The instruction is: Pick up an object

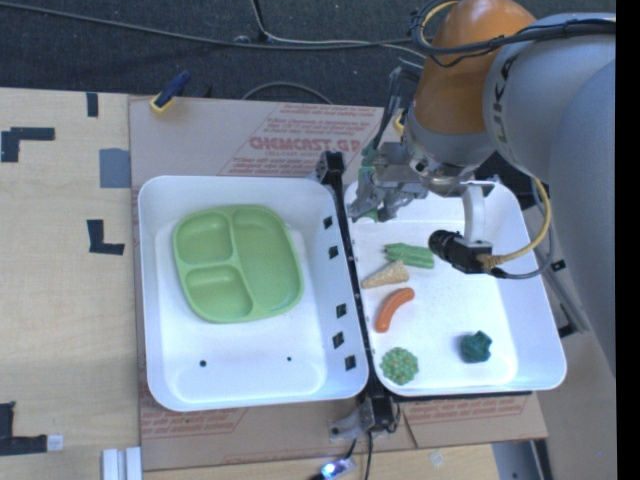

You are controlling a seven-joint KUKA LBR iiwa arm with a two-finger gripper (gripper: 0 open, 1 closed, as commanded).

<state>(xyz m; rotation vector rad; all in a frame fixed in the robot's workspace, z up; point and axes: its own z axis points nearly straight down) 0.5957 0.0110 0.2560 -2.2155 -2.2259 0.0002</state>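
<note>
My gripper point(374, 200) hangs over the far left corner of the right bin point(520, 298), just above the bin floor. Below it, toward the camera, lie a green pod-shaped toy point(410, 256), a tan wedge point(385, 277) and an orange sausage-shaped toy point(394, 308). A round light green toy point(400, 365) and a dark green leafy toy point(476, 346) sit near the bin's front wall. Nothing shows between the fingers.
The left bin point(165, 368) holds a light green divided plate point(238, 262). A black divider strip point(345, 278) separates the two bins. The arm's grey body and orange band point(470, 58) fill the upper right, with a black cable fitting point(455, 250) over the right bin.
</note>
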